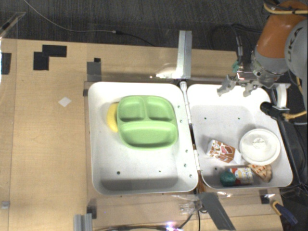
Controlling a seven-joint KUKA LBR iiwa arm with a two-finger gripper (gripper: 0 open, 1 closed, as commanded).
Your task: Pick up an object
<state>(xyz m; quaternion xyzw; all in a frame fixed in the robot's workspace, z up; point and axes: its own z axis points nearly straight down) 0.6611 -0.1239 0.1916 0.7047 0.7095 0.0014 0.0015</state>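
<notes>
Arm reaching in from the right, gripper up over the right bin's far edge, fingers spread wide, holding nothing; white bowl down below, well apart

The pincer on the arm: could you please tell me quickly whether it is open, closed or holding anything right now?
Pincer: open, holding nothing, above the far edge of the right bin.

Two shallow white plastic bins: left bin, right bin, side by side on a light wooden bench. Upright grey metal post behind their junction. Thin cable across dark carpet.
</notes>
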